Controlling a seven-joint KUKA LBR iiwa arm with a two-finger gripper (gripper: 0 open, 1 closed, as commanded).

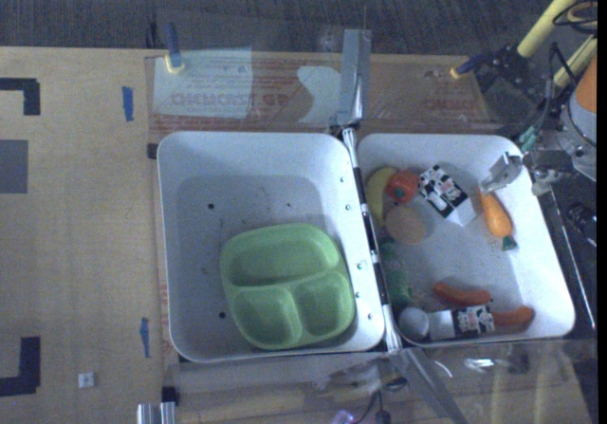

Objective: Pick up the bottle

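The camera looks down at a slant on two shallow white bins side by side on a wooden bench [76, 251].

The left bin [190, 166] holds a green divided tray [286, 285] lying flat toward its near right corner.

The right bin [531, 251] holds several small things. The bottle [446, 322] lies on its side along the near wall, its rounded grey end toward the divider between the bins and a black-and-white cow-patterned label near its other end. Just behind it lies a red sausage [462, 295], and a second orange-red piece [513, 317] lies touching or just beside the bottle's right end. A dark green thing [394, 278] lies along the divider wall. Toward the far left corner sit a yellow banana [379, 187], a red-orange tomato [402, 187] and a pale tan round thing [406, 226], close together. A small cow-patterned carton [444, 193] lies tilted just right of the tomato. An orange carrot [496, 216] lies near the right wall.

The gripper [501, 172] hangs at the far right corner of the right bin, just above the carrot and well apart from the bottle. Whether its pincer is wide or narrow cannot be told from this angle, and nothing shows between its tips.
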